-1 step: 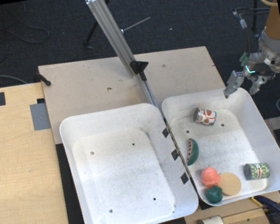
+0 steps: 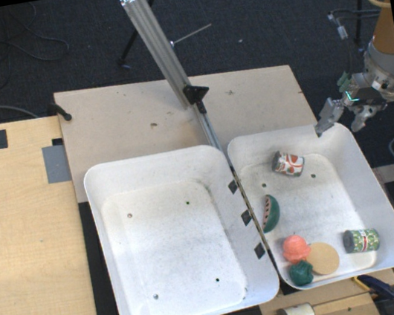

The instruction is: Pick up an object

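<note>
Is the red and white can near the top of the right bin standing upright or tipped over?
Tipped over: the red and white can lies on its side on the floor of the right white bin, its long side facing the camera.

Robotics lab, white bins point(image 2: 161, 168), aluminium rail point(image 2: 161, 50), cables point(image 2: 17, 37)

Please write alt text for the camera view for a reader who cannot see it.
The claw hangs above the right bin's far corner. That bin holds a red-and-white can, watermelon slice, orange ball, tan disc and green can.
</note>
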Tool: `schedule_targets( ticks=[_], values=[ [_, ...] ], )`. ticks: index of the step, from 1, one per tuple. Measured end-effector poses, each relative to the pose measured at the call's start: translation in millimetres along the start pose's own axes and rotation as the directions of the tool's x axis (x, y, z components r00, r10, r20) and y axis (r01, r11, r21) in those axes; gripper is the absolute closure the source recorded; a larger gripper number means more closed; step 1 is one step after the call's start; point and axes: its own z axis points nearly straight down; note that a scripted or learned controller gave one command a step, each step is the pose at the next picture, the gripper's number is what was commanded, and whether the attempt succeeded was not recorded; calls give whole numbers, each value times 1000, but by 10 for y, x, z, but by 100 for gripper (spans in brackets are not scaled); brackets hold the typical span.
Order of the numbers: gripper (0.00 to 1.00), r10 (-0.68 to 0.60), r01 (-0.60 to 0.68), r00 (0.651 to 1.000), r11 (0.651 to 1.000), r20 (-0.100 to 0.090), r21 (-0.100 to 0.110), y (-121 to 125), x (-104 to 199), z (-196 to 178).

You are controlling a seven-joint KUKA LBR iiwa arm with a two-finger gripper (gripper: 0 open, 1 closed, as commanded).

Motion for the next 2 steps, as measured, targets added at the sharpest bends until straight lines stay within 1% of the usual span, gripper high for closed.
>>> schedule_targets(
  ticks=[1, 2],
  values=[
    [0, 3, -3, 1000, 1000, -1, 3, 38, -25, 449],
    [0, -1, 1, 1000, 1000, -1, 4, 121, -52, 1015]
  ],
)
